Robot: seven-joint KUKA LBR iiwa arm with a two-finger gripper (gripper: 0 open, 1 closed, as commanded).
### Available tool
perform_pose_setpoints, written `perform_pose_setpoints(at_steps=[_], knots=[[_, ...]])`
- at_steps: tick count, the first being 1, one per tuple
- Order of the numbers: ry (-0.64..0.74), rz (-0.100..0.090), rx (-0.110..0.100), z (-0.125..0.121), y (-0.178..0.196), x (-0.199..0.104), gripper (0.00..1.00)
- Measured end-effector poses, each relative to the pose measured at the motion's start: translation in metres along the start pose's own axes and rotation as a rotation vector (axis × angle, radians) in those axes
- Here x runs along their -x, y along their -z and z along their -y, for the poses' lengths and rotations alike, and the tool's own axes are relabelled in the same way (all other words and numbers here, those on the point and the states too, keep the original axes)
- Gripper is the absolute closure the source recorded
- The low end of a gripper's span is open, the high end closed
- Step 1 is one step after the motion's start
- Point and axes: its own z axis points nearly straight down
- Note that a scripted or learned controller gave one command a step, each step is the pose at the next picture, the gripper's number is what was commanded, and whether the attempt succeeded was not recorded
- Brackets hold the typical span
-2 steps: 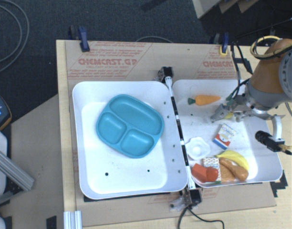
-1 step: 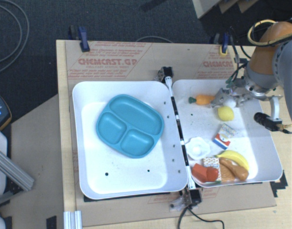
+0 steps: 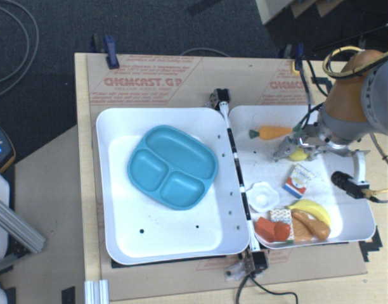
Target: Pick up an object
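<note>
The right bin (image 3: 354,228) holds several toy foods. An orange carrot (image 3: 274,132) lies at its far left. A small yellow piece (image 3: 299,156) sits just under my gripper (image 3: 294,149), which hangs low over the bin's upper middle, right of the carrot. Nearer the front lie a small red, white and blue carton (image 3: 297,181), a white cup (image 3: 262,196), a banana (image 3: 313,209), a sausage (image 3: 308,227) and a red piece (image 3: 271,229). The wrist hides how the gripper meets the yellow piece.
The left bin (image 3: 118,233) holds a blue divided plate (image 3: 173,166). A black divider rail (image 3: 235,163) runs between the bins. The grey arm (image 3: 352,106) with cables comes in over the right bin's far right corner.
</note>
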Motion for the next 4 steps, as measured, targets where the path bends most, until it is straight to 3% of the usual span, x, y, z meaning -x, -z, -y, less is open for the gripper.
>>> perform_pose_setpoints(at_steps=[1, 2, 3, 4], knots=[[-0.001, 0.0, -0.001, 0.052, -0.001, -0.023, 0.0], [-0.001, 0.003, 0.006, 0.049, 0.01, -0.022, 1.0], [-0.001, 0.002, 0.005, 0.05, 0.01, -0.022, 0.0], [0.0, 0.007, 0.009, -0.018, 0.001, 0.031, 0.0]])
